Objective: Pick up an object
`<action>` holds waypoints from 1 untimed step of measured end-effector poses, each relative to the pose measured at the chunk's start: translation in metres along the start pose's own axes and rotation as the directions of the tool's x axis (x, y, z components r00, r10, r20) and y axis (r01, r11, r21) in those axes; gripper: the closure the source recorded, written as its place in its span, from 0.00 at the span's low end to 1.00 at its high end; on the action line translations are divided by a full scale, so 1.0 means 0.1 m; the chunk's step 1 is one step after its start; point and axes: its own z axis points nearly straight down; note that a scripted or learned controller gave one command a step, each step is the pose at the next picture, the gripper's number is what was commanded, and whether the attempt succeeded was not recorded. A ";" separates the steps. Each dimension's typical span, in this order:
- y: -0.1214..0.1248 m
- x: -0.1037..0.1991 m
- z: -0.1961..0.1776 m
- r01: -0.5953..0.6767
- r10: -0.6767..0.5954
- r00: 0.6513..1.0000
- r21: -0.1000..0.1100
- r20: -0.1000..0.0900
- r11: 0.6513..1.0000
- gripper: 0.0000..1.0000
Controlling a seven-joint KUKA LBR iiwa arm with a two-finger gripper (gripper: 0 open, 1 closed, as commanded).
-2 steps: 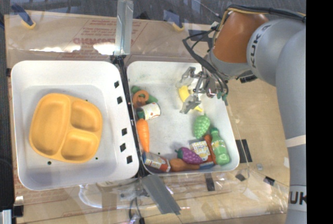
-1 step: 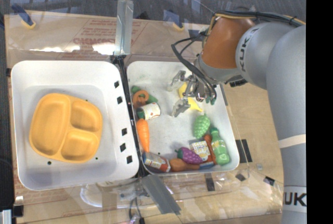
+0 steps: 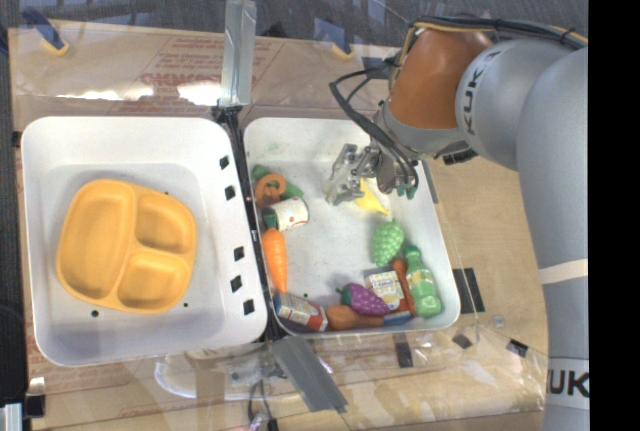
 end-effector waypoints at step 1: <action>0.00 0.00 0.00 0.001 -0.001 1.000 0.000 0.000 1.000 0.00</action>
